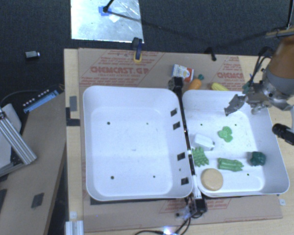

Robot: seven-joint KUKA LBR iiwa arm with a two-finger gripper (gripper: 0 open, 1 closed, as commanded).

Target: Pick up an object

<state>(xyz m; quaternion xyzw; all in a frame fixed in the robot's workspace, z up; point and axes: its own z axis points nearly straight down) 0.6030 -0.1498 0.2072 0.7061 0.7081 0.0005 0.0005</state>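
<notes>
The right bin (269,146) holds several small objects. A light green piece (225,133) lies near its middle, with a white block (204,141) to the left of it. Along the left wall sits a green leafy piece (200,156). Toward the front lie a long green piece (230,164), a tan round disc (211,179) and a dark teal lump (257,157). My gripper (245,107) hangs over the back of this bin, above and right of the light green piece. Its fingers stand apart with nothing between them.
The left bin (132,141) adjoins the right one along a black hinged divider (183,131). Behind the bins, on the cardboard, lie a white-red box (181,72), an orange item (196,83), a yellow item (218,87) and a yellow clamp (136,50).
</notes>
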